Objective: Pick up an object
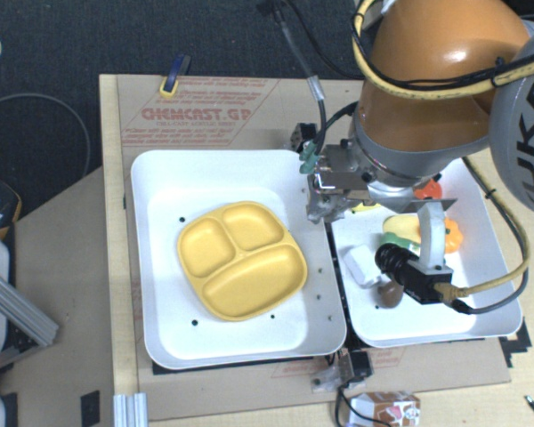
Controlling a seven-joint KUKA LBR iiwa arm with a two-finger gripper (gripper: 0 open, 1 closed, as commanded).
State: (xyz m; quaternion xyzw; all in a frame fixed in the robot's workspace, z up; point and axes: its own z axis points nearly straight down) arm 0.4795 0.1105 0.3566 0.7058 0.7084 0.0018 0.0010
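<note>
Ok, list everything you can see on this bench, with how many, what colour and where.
board: 1, tan with red lettering, under the bins
bins: 2, white, side by side
plate: 1, yellow, three sections, left bin
block: 1, white, right bin, by its left wall
lump: 1, brown, right bin, beside the block
curved piece: 1, yellow-green, right bin, partly under the arm
scraps: 2, orange, right bin, half hidden
clip: 1, blue and yellow, board's far edge
packet: 1, brown and white, before the board
arm: 1, grey with orange band, over the right bin
</note>
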